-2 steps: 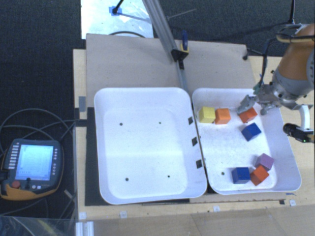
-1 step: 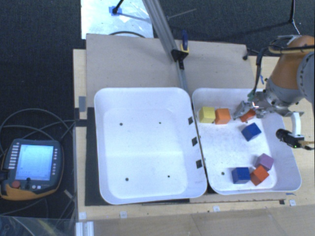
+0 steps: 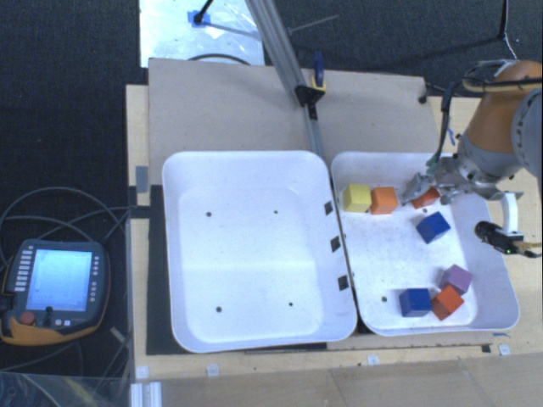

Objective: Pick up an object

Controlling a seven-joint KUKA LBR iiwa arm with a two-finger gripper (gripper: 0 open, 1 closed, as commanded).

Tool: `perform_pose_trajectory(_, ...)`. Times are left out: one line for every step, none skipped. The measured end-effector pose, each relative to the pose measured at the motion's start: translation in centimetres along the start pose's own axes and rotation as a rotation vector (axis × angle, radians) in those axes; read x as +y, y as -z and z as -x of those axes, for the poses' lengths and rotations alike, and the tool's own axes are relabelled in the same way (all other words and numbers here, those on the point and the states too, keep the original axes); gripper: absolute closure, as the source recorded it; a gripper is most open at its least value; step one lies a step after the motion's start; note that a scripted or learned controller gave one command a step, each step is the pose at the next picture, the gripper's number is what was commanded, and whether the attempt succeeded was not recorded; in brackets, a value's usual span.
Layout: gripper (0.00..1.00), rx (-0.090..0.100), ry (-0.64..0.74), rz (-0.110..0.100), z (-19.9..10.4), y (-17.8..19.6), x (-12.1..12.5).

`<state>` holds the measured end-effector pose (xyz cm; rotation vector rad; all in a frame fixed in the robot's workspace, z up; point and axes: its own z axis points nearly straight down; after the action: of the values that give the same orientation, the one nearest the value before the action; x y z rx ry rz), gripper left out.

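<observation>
Two white bins sit side by side on the bench. The left bin [image 3: 246,253] has only small dark dots on its floor. The right bin [image 3: 386,312] has blocks in it.

From the camera above, I can see the arm [image 3: 501,125] coming in from the right. It is grey with an orange band near the wrist. Its gripper [image 3: 427,195] is low over the far part of the right bin. A small red-orange block [image 3: 426,198] sits right at the tips of the gripper, and it looks pinched between the two fingers, so the jaws look closed on it.

Just to the left of that, a yellow block [image 3: 356,197] and an orange block [image 3: 383,200] are touching each other near the far left corner of the right bin. A blue block [image 3: 433,226] lies just below the gripper, near the middle of the bin, a bit tilted.

Down at the near right corner there are three more blocks close together. A purple block [image 3: 456,277] is at the top of that group. An orange-red block [image 3: 448,302] is just under it. Another blue block [image 3: 415,302] is beside that one, on its left.

Off to the left, on the floor side of the bench, lies a control pad [image 3: 55,291] with a bright screen and grey cables.
</observation>
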<state>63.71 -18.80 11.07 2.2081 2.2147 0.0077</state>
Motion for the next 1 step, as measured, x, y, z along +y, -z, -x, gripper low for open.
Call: perform_pose_trajectory(1.00, 0.003, 0.003, -0.007, -0.13, 0.55, -0.15)
